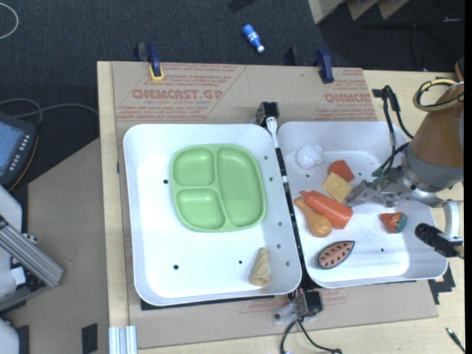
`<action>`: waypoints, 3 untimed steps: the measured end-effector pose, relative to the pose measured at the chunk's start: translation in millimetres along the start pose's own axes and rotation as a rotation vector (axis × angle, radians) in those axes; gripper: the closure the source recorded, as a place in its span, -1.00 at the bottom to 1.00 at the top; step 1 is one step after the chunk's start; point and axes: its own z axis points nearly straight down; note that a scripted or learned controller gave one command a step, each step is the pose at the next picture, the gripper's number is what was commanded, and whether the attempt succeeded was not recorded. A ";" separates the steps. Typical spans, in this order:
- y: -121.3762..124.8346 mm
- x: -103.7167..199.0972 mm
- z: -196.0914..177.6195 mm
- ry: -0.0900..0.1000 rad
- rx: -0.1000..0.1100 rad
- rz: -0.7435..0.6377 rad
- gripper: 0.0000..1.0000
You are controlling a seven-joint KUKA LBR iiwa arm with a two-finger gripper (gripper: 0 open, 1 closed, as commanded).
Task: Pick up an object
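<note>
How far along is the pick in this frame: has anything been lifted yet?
Done: the arm has reached over the right bin, and its hand sits low beside the yellow block and carrot. In hand: nothing visibly; no object shows between the fingers. Left: the grasp and lift. Every item appears to rest on a bin floor, including the green divided plate in the left bin.

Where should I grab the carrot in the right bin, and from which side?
Probably take the carrot across its mid-body, coming straight down. It lies flat and slanted, with the pear-like piece touching its lower side and the yellow block just above, so close the end effector across its width.
</note>
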 end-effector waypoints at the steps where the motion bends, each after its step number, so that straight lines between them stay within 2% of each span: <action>1: 1.2 -0.7 -13.0 -0.002 -0.006 0.001 1.00; 2: 10.2 2.1 -60.4 -0.005 -0.012 -0.001 1.00; 3: 1.1 2.9 -110.9 -0.005 -0.011 0.000 1.00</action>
